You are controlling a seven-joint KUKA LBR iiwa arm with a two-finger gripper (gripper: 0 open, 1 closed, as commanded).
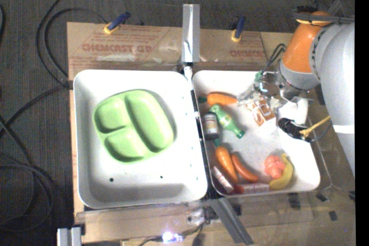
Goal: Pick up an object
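hand point(266, 102): sat low at 1 o'clock in right bin point(305, 181) | fingers: can't tell | green tray point(134, 124): in left bin point(86, 181)

Small orange-and-white packet point(262, 110) lies tilted in the right bin's point(314, 178) upper part; flat; right of the carrot point(222, 99).

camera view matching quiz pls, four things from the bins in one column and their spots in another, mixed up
Things:
1. green plate
2. banana
3. green bottle
4. gripper

Places:
A. right bin, near corner
B. right bin, far side, over a snack packet
C. left bin
D. middle of right bin, lying down

Pairs: 1-C, 2-A, 3-D, 4-B
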